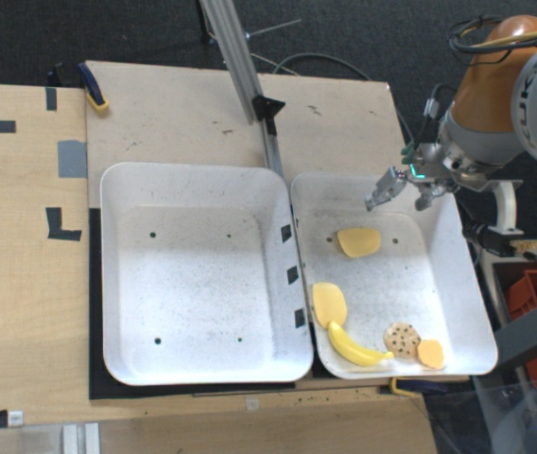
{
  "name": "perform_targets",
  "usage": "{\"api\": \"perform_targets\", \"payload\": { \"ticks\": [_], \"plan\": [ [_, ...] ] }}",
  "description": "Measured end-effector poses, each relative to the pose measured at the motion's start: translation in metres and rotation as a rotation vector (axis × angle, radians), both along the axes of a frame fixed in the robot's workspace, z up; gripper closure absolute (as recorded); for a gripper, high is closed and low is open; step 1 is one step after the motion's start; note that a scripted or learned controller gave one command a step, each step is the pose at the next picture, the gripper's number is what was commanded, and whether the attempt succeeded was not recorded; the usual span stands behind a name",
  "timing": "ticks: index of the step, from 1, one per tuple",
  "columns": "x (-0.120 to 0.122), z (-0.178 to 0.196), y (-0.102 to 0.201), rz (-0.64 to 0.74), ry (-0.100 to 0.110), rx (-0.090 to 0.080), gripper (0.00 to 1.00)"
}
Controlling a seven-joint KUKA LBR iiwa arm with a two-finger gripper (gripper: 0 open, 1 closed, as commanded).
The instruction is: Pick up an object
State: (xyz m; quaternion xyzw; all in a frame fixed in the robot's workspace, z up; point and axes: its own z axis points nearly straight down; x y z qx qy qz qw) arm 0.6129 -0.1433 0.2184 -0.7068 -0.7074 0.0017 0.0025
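My gripper [404, 195] hangs over the far right part of the right bin [458, 272], fingers spread open with nothing between them. Below and left of it lies a pale yellow lump [358, 242] on the bin floor, apart from the fingers. Near the bin's front sit a yellow rounded piece [330, 302], a yellow banana [354, 346], a speckled cookie [401, 338] and a small orange piece [430, 353].
The left bin [193, 272] lies beside the right one, divided by a rim with black clips [292, 272]. A slanted metal rail [235, 50] rises behind the bins. A yellow-blue tool [93, 87] rests at the far left of the bench.
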Motion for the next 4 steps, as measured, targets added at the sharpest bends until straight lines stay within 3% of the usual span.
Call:
{"api": "perform_targets", "payload": {
  "ticks": [1,3,4],
  "plan": [
    [0.001,0.003,0.0,0.002,-0.005,-0.001,0.0],
    [-0.014,-0.108,-0.001,0.001,0.001,-0.001,0.0],
    [-0.014,-0.131,-0.001,0.001,-0.003,-0.002,0.0]
  ]
}}
